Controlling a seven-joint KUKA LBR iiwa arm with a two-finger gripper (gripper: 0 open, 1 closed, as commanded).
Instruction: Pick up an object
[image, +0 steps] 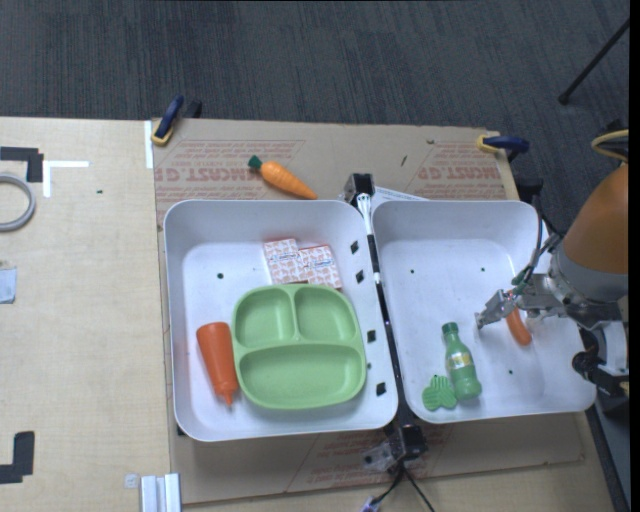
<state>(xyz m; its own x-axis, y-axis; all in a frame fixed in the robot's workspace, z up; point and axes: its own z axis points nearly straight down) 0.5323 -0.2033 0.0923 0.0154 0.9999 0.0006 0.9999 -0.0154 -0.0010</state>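
You are looking down on a pale wooden bench (80, 330) with a dark grey carpet floor (320, 55) behind it. A brown cardboard sheet (330, 150) lies on the bench, held by blue clamps (168, 118) at its far corners. On the cardboard, behind the bins, lies a small orange toy carrot with a green top (281, 176).

Two shallow white bins sit side by side on the cardboard. In the left white bin (190, 240) you see a light green plastic plate with three sections (298, 347). Just to its left lies an orange cone-shaped toy (217, 360). Behind the plate is a flat packet with a red and white pattern (298, 262), touching the plate's far edge.

In the right white bin (440, 240) a small green plastic bottle with a white label (459, 362) lies near the front. A green leafy toy piece (438, 393) touches its lower end.

The grey arm with the orange band (598, 235) comes in from the right. Its two-finger gripper (505, 312) is low in the right bin. A small orange stick-shaped toy (518, 328) is right at the gripper. You cannot tell if the fingers are apart or closed, or if they grip the toy. The bottle lies near, to the gripper's left, not touching it.
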